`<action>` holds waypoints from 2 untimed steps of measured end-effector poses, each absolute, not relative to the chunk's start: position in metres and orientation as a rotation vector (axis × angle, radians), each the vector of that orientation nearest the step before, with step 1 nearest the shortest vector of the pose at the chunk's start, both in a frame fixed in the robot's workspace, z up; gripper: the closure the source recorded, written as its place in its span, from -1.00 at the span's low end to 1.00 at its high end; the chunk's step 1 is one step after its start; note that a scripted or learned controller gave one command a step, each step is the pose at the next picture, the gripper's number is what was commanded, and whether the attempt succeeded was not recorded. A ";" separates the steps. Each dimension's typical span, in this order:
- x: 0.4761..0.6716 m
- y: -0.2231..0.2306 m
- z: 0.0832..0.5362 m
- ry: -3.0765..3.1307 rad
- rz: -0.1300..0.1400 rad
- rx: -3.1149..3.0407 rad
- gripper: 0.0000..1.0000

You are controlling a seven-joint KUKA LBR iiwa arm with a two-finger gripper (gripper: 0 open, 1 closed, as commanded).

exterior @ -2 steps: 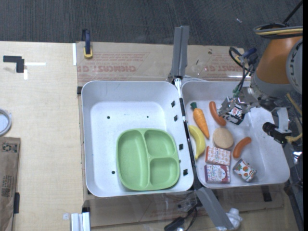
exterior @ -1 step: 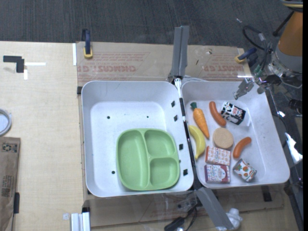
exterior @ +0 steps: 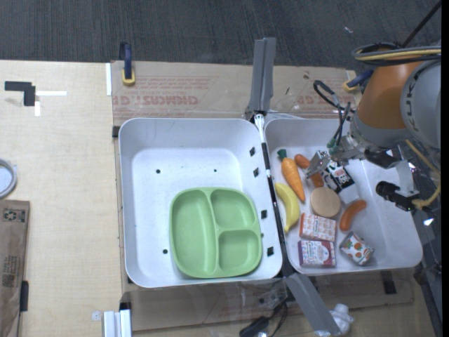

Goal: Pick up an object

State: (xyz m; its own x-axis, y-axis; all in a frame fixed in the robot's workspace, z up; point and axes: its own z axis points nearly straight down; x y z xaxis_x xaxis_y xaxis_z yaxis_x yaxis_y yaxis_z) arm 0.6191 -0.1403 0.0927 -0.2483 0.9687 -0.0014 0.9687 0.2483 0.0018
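Two bins sit side by side on the bench. Left bin [exterior: 140, 188] holds a green tray [exterior: 216, 232] with three compartments, lying toward its lower part. Right bin [exterior: 393, 248] holds the loose items: carrot [exterior: 292, 177], banana [exterior: 287, 205] just left of it along the bin's left wall, round tan disc [exterior: 325, 202], sausage [exterior: 352, 213], two small cartons [exterior: 318, 227] [exterior: 316, 253] and a small box [exterior: 356, 249] at lower right.

Arm [exterior: 396, 97] enters from the upper right of the frame, orange band uppermost, wrist angled down and left into the right bin. Gripper [exterior: 317, 167] is low over the bin's upper middle, just right of the carrot and above the disc. Its opening cannot be judged, and nothing is visibly held.
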 end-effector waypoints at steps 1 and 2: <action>0.620 -0.142 0.104 2.474 0.004 1.926 1.00; 0.580 -0.108 0.204 2.411 -0.003 2.016 1.00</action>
